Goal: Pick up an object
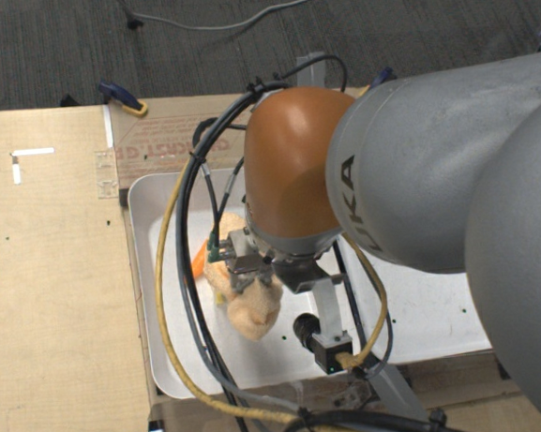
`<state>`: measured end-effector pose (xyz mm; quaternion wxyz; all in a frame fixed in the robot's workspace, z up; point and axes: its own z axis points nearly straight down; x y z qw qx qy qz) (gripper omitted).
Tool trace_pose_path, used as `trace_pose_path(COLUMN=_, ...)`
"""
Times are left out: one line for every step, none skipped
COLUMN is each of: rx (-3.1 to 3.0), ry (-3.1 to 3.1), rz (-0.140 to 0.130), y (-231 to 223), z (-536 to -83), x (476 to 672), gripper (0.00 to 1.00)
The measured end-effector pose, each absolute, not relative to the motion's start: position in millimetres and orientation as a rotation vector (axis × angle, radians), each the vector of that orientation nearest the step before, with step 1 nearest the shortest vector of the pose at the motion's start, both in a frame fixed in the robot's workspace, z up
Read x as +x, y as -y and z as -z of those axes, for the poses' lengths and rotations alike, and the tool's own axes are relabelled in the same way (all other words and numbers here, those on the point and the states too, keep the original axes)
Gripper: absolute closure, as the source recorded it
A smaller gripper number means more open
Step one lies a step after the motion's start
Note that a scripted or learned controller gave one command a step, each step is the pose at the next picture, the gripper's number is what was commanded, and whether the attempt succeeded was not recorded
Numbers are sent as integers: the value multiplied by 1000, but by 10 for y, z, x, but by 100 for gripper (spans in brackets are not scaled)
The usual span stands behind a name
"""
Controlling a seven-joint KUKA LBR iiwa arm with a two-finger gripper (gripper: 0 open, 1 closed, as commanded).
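A tan, lumpy soft object (253, 311) lies in the white bin (164, 295), with an orange piece (200, 260) showing at its upper left and another pale tan piece (228, 231) behind it. The arm's orange band and wrist hang directly over this cluster. My gripper (254, 276) is down at the tan object's top, mostly hidden by the wrist hardware.
Black and yellow cables (176, 266) loop from the wrist across the bin's left half. The grey arm covers the bin's right part. A wooden bench surface (50, 277) lies to the left, with a blue clamp (121, 96) at the bin's far corner.
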<state>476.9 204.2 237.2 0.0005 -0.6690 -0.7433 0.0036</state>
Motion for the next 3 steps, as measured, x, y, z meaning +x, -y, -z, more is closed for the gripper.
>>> trace_pose_path(rx=-2728, ry=1560, rz=-13, y=-2052, z=-1815, x=4764, gripper=100)
trace_pose_path(rx=-2451, ry=1967, rz=-11, y=-1818, z=-2296, x=4772, gripper=100)
trace_pose_path(rx=-1809, ry=2570, rz=-1, y=-2183, z=-2806, x=4779, gripper=100)
